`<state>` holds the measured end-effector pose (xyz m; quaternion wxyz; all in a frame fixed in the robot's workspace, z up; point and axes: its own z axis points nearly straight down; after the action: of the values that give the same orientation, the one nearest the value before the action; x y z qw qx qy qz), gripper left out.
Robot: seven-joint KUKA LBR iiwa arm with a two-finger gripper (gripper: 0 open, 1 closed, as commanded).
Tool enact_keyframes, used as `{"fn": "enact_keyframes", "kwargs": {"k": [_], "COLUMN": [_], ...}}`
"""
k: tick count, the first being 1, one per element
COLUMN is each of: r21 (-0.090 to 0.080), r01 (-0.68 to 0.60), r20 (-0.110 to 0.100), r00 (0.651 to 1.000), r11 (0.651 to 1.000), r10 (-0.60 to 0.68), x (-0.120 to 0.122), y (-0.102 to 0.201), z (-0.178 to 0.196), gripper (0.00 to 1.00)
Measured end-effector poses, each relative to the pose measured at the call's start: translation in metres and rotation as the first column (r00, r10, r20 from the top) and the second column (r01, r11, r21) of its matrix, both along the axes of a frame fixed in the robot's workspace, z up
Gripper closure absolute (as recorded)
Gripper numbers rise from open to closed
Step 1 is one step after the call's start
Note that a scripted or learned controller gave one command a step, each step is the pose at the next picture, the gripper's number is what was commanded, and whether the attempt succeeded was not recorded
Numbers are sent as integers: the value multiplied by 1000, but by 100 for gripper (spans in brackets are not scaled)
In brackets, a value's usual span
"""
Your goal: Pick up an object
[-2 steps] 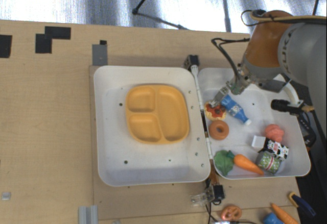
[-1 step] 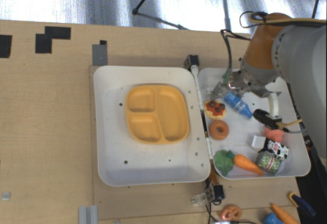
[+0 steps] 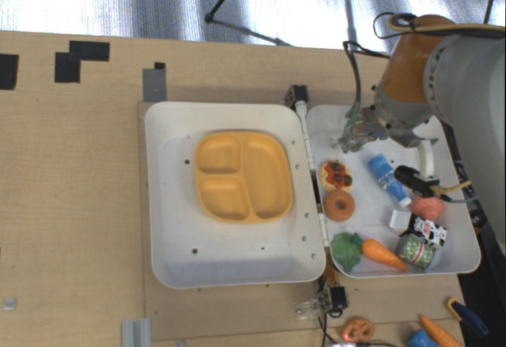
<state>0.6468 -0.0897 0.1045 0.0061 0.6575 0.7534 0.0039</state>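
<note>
My gripper hangs over the back left part of the right bin, below the orange wrist band. Just in front of it lie a blue bottle and a small red and black toy. A brown donut sits nearer the front. Along the front of the bin are a green leafy toy, an orange carrot and a green can. A pink object, a white block and a black-and-white piece crowd the right side. Nothing shows in the gripper.
The left bin holds a yellow divided plate. The rim between the two bins runs just left of the gripper. A pretzel toy and a blue and orange item lie on the bench in front of the right bin.
</note>
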Motion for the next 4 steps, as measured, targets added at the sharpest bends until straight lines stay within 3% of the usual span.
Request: {"fn": "enact_keyframes", "kwargs": {"k": [1, 2, 3, 4], "r21": [0, 1, -1, -4], "r01": [-134, -134, -349, -350], "r20": [-11, -11, -9, -4], "r00": [991, 991, 937, 937], "r11": [991, 991, 937, 937], "r10": [134, 134, 349, 350], "x": [-3, -3, -31, -29], "y": [-75, -74, -77, -77], "z": [16, 16, -18, -6], "gripper": [100, 0, 0, 100]}}
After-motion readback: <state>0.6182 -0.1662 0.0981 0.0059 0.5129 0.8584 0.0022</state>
